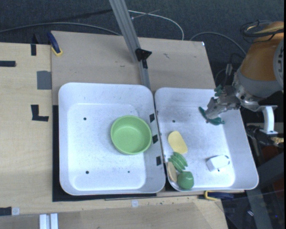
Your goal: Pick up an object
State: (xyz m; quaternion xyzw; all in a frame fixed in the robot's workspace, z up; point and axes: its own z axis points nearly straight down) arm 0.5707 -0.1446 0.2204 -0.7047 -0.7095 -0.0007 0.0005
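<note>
Saw 2 white bins side by side on the tan surface point(95, 61). Found the grey and orange arm point(260, 66) reaching in from the right, with the end effector point(210, 116) over the upper right part of the right bin point(195, 94), near its right wall. Could not tell whether released or clenched: too blurred and too small. Made out nothing grasped there.

Counted 5 loose objects in the right bin, all lower than the end effector and apart from it. Noted a yellow oval piece point(177, 142) near the left wall, about midway down. Just below it, spotted a green ridged piece point(179, 161), then a round green piece point(185, 179) in the lower left corner, touching or nearly touching the ridged one. Beside these, against the left wall, glimpsed a pale beige sliver point(171, 171), partly hidden. Found a white lump point(218, 162) lying alone toward the lower right corner.

In the left bin point(86, 99), saw 1 green bowl point(130, 135), upright, right of centre.
</note>
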